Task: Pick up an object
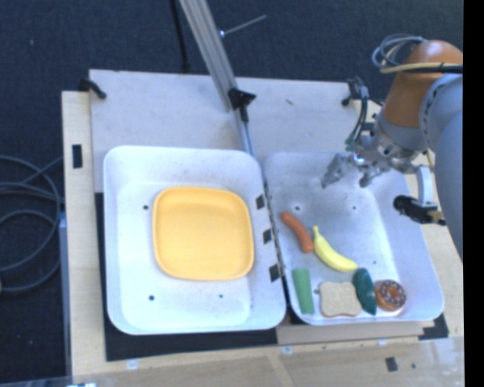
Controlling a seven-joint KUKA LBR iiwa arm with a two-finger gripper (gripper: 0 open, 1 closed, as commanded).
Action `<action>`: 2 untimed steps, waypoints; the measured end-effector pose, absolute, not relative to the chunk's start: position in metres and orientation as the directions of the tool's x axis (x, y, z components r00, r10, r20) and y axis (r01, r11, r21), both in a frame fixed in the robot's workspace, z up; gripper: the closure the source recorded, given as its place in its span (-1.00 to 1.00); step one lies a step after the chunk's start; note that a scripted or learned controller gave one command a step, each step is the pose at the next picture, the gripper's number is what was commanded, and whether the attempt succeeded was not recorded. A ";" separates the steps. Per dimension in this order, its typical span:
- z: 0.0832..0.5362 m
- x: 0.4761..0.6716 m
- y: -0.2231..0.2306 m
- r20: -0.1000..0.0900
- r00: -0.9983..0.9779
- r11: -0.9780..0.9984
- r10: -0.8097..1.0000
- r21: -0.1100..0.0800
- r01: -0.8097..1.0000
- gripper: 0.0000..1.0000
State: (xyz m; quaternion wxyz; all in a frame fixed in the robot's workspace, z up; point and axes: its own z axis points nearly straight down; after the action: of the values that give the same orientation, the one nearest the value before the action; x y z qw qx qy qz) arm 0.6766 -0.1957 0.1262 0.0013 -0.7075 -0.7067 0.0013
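Right bin [403, 240], hand [347, 173] spread apart, hot dog [297, 230] well below-left

We see the arm [423, 95] cut off at the right edge — its base lies outside. The dark green piece [364, 290] overlaps the toast [339, 298] and the doughnut [390, 295] — we cannot tell what it is.
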 end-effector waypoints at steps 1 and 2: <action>0.100 0.676 -0.196 -0.001 0.000 0.000 1.000 -0.001 1.000 -1.00; 0.112 0.677 -0.197 -0.002 0.000 0.000 1.000 0.002 1.000 1.00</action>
State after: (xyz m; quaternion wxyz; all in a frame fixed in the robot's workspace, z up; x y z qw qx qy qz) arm 0.6770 -0.1967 0.1123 -0.0013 -0.7070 -0.7072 0.0000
